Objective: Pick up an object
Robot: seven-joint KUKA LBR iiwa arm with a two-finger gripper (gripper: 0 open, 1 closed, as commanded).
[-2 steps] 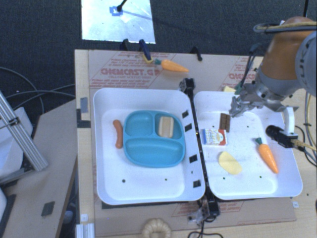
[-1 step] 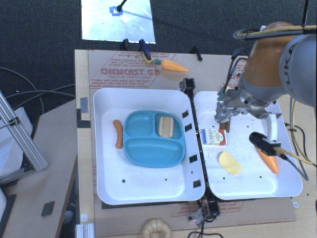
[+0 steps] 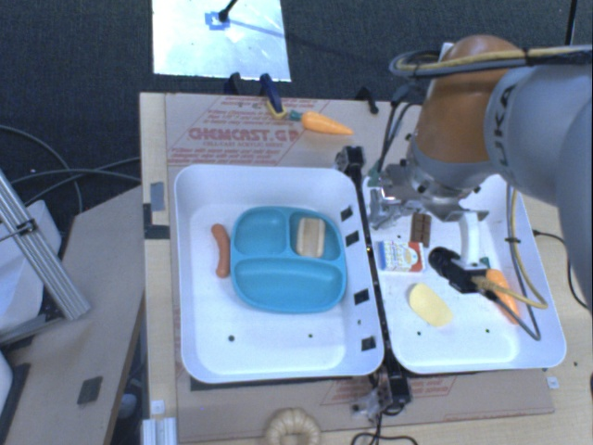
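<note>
Presumably the small carton (image 3: 400,256) is targeted, lying flat in the right bin (image 3: 463,350) just under the hand (image 3: 408,213) (finger state cannot be told). Light, crushable; should be gripped across its narrow sides.

The scene is evenly and brightly lit from above, and both white bins (image 3: 278,350) are rendered close to overexposed. Strong glare is seen on the reflective sheet (image 3: 220,26) at the top, while the dark floor (image 3: 74,54) is left dim. Only soft, short shadows are cast; slight overall softness and graininess are noted.
</note>
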